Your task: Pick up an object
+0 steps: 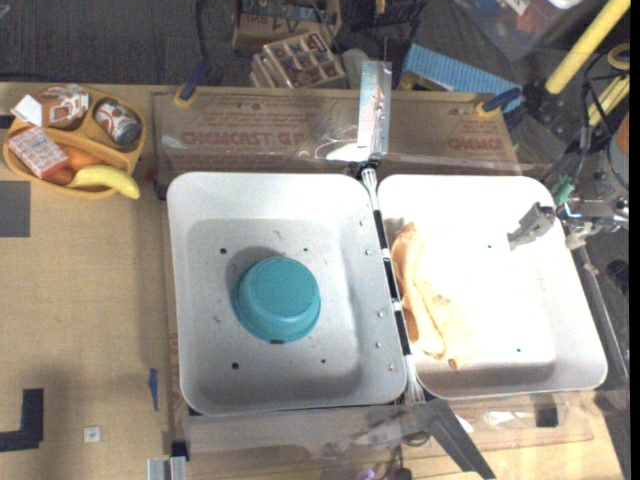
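A teal bowl lies upside down in the middle of the left bin. A crumpled tan-orange cloth stretches along the left wall of the right bin. My gripper hovers over the upper right part of the right bin, near its right rim, well apart from the cloth. Nothing shows in it. The arm reaches in from the right edge.
A yellow dish with a banana and small packets sits on the bench at the far left. A clear plastic wall stands behind the bins. Boxes and cables clutter the floor beyond.
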Robot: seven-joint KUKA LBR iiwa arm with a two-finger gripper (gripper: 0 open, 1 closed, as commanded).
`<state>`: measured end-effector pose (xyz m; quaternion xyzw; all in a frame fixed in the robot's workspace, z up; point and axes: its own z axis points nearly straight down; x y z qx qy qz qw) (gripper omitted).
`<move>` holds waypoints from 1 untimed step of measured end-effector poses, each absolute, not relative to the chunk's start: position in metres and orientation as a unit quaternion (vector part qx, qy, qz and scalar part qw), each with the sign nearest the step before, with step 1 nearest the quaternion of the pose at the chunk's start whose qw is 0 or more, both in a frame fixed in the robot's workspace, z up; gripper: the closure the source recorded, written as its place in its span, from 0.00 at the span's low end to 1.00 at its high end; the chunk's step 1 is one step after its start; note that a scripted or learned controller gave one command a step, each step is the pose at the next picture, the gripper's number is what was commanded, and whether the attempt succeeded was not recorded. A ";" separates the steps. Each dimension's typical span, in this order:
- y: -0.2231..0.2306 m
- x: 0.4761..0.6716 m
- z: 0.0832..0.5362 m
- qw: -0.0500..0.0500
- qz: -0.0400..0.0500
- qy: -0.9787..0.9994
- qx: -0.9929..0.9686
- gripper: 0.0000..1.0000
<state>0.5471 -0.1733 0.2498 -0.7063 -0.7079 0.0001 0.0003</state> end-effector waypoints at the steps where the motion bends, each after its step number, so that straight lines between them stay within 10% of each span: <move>1: -0.135 0.513 0.154 0.001 0.000 -0.653 -0.757 0.00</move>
